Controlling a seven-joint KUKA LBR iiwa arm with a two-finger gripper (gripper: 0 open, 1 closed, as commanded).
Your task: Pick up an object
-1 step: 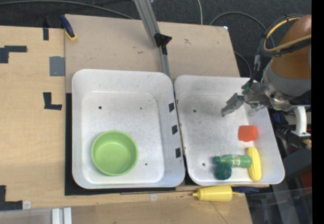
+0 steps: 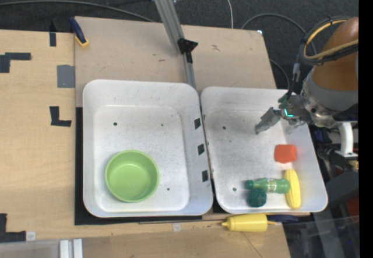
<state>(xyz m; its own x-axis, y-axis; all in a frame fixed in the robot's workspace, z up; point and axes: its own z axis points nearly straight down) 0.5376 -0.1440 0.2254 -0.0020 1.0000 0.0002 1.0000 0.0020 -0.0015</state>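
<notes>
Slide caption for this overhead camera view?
Gripper above right bin holding orange block, banana, green bottle.

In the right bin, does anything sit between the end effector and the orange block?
No. The camera view shows bare white bin floor between the end effector and the orange block.

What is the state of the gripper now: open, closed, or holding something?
Gripper: above the right bin, nothing visible between its fingers; open or closed cannot be told.
</notes>
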